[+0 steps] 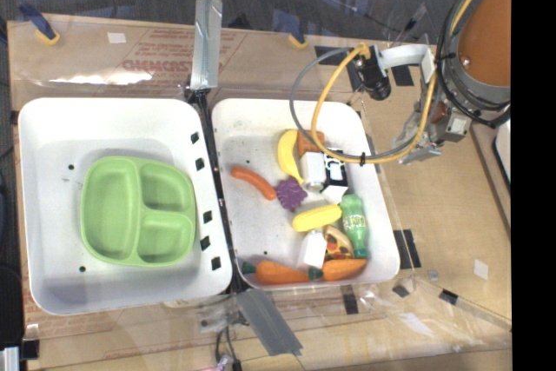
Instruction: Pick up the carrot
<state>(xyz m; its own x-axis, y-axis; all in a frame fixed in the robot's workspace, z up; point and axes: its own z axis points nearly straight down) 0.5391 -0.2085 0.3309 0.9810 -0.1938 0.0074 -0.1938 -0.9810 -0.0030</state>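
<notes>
While the green plate (137,208) sits in the left bin (43,143), the carrot (280,273) lies along the near wall of the right bin (261,143). My end effector (424,143) hangs beyond that bin's right rim, above the counter (452,230). I cannot tell how open it is.

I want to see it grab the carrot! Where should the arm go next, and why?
Probably it should swing the gripper toward the view's lower left until it hangs over the carrot. The gripper now sits outside the right wall of the right bin, over the bench. The carrot lies inside, flat along the bin's near wall, so there is nothing to grab from here.
</notes>
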